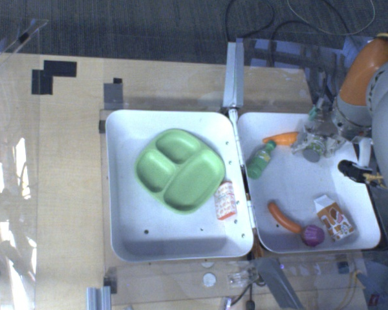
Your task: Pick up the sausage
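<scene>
Lying diagonal: sausage (285,216), upper-left to lower-right.

My bench (58,192) is pale wood, with black tape marks (52,75) near its far left corner. Beyond its far edge lies dark grey carpet (136,18), crossed by loose black cables (271,18).

Grey arm entering from the right, orange band above the wrist at upper right, wrist angled down and leftward, tool (317,142) low at the arm's tip, metallic, blurred
</scene>
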Motion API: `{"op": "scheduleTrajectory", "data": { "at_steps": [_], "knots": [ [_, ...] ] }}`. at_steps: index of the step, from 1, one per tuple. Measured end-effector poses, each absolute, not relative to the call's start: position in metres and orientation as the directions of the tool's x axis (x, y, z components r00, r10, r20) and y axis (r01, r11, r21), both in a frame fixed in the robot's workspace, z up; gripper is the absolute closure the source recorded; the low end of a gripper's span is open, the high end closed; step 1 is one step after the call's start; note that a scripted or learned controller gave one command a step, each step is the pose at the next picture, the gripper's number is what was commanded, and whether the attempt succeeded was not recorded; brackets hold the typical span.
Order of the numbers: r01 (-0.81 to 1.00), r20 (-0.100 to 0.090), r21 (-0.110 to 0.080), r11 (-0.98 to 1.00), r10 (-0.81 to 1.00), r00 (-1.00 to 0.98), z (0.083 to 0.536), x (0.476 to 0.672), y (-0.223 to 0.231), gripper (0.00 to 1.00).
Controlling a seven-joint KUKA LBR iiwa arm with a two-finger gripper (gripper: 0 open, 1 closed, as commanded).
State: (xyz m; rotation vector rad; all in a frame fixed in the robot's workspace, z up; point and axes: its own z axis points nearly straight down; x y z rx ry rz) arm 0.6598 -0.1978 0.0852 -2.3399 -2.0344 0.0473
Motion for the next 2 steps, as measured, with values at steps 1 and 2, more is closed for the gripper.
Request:
{"op": "scheduleTrajectory", "data": {
  "at_steps": [1, 2],
  "knots": [
    [0.991, -0.005, -0.016, -0.135, 0.991, 0.135, 0.098, 0.666, -0.199, 1.00],
    [1.000, -0.002, 0.008, 0.021, 1.000, -0.021, 0.182, 0.650, -0.164, 1.00]
  ]
}}
